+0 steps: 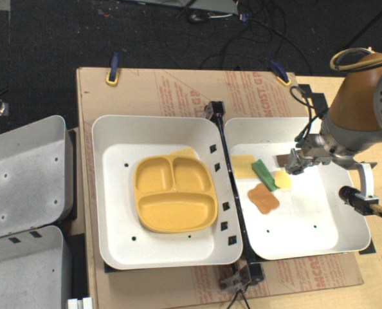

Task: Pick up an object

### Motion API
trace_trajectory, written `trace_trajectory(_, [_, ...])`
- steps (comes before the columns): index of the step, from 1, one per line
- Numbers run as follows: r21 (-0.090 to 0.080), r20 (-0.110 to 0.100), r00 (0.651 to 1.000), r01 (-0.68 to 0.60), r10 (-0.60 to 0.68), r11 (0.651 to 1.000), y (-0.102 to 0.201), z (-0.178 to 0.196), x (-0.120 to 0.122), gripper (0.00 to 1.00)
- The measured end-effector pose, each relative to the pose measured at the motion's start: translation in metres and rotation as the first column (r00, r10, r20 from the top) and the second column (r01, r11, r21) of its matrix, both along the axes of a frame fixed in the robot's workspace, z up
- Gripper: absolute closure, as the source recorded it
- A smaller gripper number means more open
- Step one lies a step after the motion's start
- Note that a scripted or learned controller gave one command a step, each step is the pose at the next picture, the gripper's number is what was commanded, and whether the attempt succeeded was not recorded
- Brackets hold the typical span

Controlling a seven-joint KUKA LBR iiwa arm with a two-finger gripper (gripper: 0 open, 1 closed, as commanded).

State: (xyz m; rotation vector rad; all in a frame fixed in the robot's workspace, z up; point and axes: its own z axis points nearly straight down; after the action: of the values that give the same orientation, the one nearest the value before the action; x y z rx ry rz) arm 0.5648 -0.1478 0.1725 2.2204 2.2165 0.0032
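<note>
**Gripper low over the right bin's cluster of small pieces**

Camera view: two white bins sit side by side on a brown cardboard sheet [152, 89] that carries reversed red printing I cannot read with any certainty. The left bin [110, 172] holds a yellow divided tray [175, 194], its two small compartments toward the far side and its one long compartment toward the near side.

In the right bin [319, 237], near the divider, lie four small pieces close together. A green bar [263, 173] runs its long axis diagonally, from far-left to near-right. A pale yellow flat piece [242, 167] lies just left of it, touching or slightly under it. A small yellow block [283, 181] sits at the bar's near-right end, and an orange-brown piece [263, 199] lies just nearer the camera.

The gripper [294, 163] hangs just beyond the yellow block, right of the green bar. Whether it is spread or closed, I cannot tell; nothing is visibly held.
</note>
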Motion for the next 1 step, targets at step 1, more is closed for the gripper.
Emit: trace_trajectory(1, [0.0,0.0,1.0,-0.002,0.002,1.0,-0.0019,0.0466,-0.0067,1.0])
